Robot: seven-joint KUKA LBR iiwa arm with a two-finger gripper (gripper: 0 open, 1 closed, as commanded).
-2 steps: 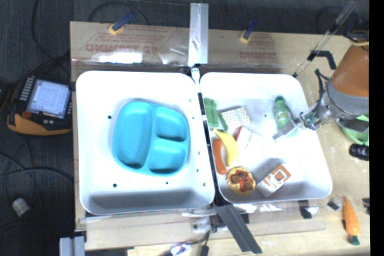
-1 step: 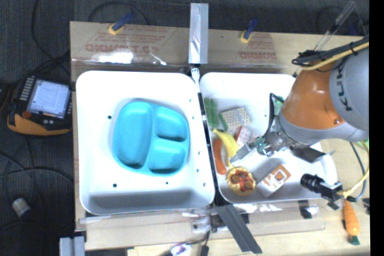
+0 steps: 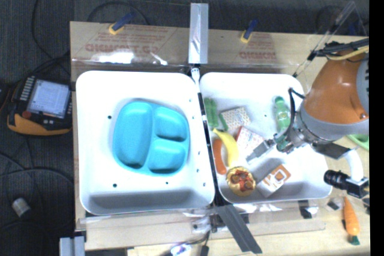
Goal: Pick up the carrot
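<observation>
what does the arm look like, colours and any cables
The arm has a rounded orange band above a grey wrist. A thin black cable loops along its left side. The gripper below looks like small grey metal parts, too blurred for more detail.

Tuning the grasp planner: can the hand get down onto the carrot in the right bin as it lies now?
Probably, but tightly. The carrot lies against the right bin's left wall, with the banana pressed along its other side, leaving little finger room. The hand hovers mid-bin.
</observation>
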